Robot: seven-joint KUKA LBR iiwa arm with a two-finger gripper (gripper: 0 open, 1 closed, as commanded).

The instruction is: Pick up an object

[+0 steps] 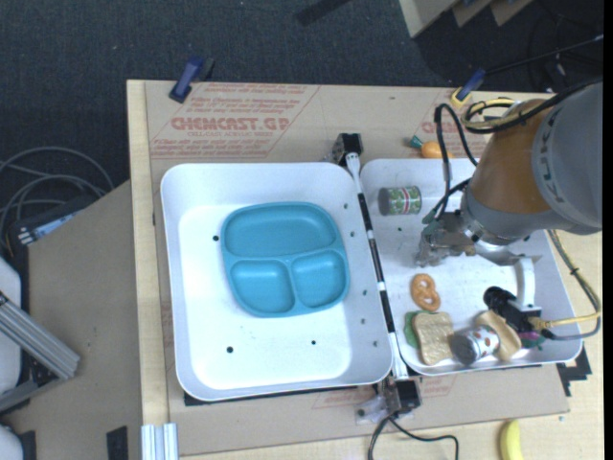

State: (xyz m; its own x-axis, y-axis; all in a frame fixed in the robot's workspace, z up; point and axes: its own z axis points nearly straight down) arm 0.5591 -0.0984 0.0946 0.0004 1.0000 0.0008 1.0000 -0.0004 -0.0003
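My gripper [434,246] hangs low over the right bin [565,353], in its left middle part. A small green can [399,199] lies on its side just behind and left of the gripper. A brown pretzel [425,291] rests on the bin floor just in front of it. Nearer the front edge are a slice of toast on something green [433,336], a grey round object [468,347] and a tan bread-like piece [505,333]. Nothing is visibly held by the gripper.
The left bin [192,286] holds a blue divided plate [285,257]. A small orange object [431,148] sits on the bench behind the right bin. The arm's grey and orange body [536,166] covers the right bin's back right part.
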